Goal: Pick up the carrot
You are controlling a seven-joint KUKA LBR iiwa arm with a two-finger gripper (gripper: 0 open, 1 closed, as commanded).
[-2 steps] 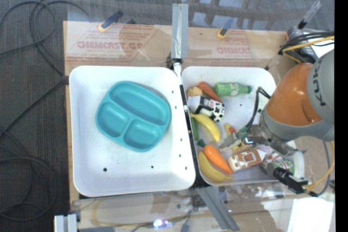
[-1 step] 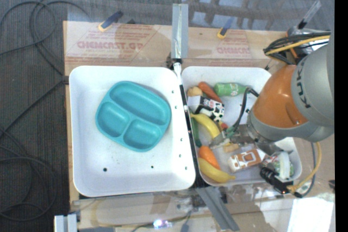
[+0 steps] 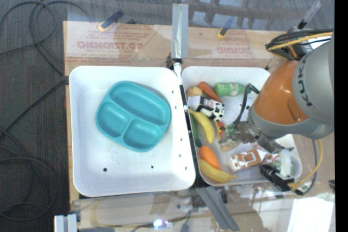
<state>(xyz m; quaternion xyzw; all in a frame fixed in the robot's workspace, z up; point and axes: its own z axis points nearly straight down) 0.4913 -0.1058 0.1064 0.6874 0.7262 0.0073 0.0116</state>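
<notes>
Right bin [image 3: 283,179], near edge: a banana [image 3: 217,173] lies along the near wall, and the carrot [image 3: 209,156] sits just above it at the near-left corner, touching it. A red-and-white carton [image 3: 247,160] lies to its right, with a small green-and-white item near the near-right corner, too small to make out. The pincer [image 3: 235,133] hangs mid-bin, near the carrot and further into the bin, apart from it; cannot tell its state, as the wrist and cables hide its tips. A second banana [image 3: 204,125] lies along the left wall, then a black-and-white cow-print item [image 3: 213,107], an orange item [image 3: 208,90] and a green bottle [image 3: 229,88] by the far wall. The arm [image 3: 296,98] covers the bin's right side. Left bin [image 3: 81,171] carries a teal divided plate [image 3: 134,115] at its middle.
</notes>
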